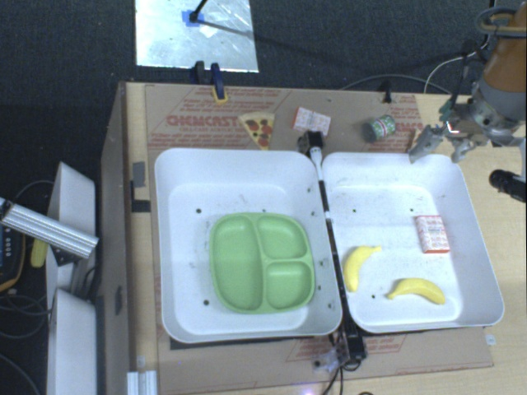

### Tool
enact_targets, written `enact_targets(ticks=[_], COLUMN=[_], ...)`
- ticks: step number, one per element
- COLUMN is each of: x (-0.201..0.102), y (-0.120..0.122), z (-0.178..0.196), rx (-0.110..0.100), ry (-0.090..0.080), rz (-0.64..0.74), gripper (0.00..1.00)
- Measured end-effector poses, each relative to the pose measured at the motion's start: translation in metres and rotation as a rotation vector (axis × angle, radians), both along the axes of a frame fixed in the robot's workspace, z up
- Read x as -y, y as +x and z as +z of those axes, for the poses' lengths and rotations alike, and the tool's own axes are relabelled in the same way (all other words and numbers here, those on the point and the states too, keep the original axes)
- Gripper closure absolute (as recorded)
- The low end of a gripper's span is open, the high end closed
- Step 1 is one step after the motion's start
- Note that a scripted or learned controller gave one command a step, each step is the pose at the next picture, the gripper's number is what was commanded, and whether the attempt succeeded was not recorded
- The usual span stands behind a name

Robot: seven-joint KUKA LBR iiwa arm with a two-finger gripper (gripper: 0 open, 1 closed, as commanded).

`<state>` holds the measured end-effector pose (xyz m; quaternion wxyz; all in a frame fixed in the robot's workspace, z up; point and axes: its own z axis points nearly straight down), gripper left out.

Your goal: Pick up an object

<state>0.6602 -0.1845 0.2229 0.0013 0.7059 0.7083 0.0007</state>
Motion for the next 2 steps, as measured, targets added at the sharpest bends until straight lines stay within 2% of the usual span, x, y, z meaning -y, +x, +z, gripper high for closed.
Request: enact_targets(ticks=[1,2], x=[-0.010,-0.087], y=[-0.090,-0.131], z=[-0.065,-0.031], rx=[-0.004,-0.001], ry=[0.001,0.002], rz=[-0.002,0.001], gripper=[0.00,0.00])
